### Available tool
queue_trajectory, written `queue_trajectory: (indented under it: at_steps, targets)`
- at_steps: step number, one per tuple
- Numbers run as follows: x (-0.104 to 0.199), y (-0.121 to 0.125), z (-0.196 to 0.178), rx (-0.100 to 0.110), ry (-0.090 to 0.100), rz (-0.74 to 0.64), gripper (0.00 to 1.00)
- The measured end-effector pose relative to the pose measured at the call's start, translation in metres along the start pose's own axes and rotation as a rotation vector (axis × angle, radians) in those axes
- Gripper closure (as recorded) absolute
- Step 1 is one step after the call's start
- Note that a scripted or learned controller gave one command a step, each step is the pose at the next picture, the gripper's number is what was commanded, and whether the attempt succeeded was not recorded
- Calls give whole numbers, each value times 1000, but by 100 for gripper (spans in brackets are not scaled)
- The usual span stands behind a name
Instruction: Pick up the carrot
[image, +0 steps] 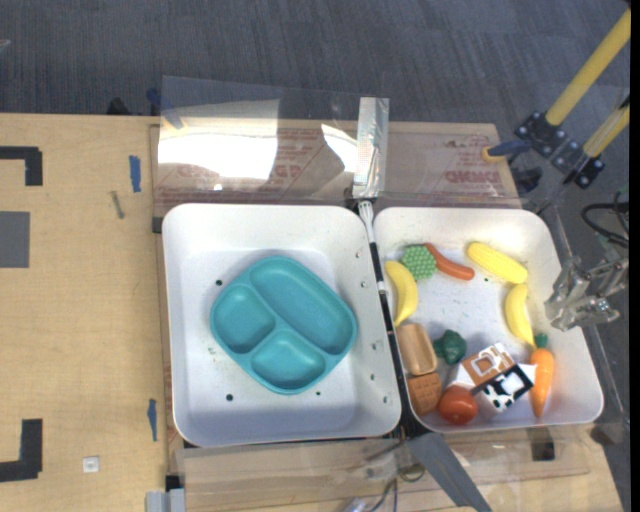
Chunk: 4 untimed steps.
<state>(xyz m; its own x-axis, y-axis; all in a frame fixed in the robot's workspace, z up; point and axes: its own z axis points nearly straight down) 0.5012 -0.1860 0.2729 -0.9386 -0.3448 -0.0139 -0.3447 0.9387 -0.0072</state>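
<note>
The carrot (541, 382) is orange with a small green top and lies along the right wall of the right bin (580, 405), tip toward the front. Just above its green end, over the bin's right rim, hangs my metal gripper (578, 300). Nothing shows between the gripper and the carrot, and they look apart.
The right bin also holds three yellow bananas (403, 291) (497, 262) (518, 314), a long red-orange piece with a green leafy end (447, 264), a bread loaf (418, 350), a tomato (458, 405), a dark green piece (451, 346) and a black-and-white box (505, 383). A teal divided plate (283, 322) sits in the left bin (190, 250).
</note>
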Motion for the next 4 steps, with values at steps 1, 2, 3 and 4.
queue_trajectory:
  at_steps: [1, 2, 3, 4]
  targets:
    - [-2, -1, -11, 4, -8, 2, 100]
    - [-5, -1, -22, 8, -16, 4, 100]
    - [-7, -2, -34, 13, -24, 7, 100]
    - [-9, -3, -45, 17, -32, 9, 100]
